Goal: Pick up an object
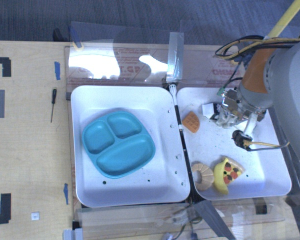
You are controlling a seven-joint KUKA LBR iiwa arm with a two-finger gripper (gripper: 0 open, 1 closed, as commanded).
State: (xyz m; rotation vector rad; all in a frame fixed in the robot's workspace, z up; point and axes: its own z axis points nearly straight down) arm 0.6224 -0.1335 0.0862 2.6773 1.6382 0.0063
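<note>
In the right bin [270,184] lie three small objects. An orange waffle-like piece [191,122] rests near the bin's left wall. At the front sit a tan round ridged piece [202,175] and, just right of it, a yellow pizza-slice toy [226,174] with red dots. My gripper [225,118] hangs low over the back part of this bin, right of the orange piece and apart from it. A small white object [208,109] lies just left of the gripper. Nothing shows between the gripper's fingers.
The left bin [80,184] holds a blue divided plate [119,143]. A clear plastic wall [120,64] stands behind both bins. Cables [250,143] trail from the wrist over the right bin. A screwdriver [53,104] lies on the wooden bench at the left.
</note>
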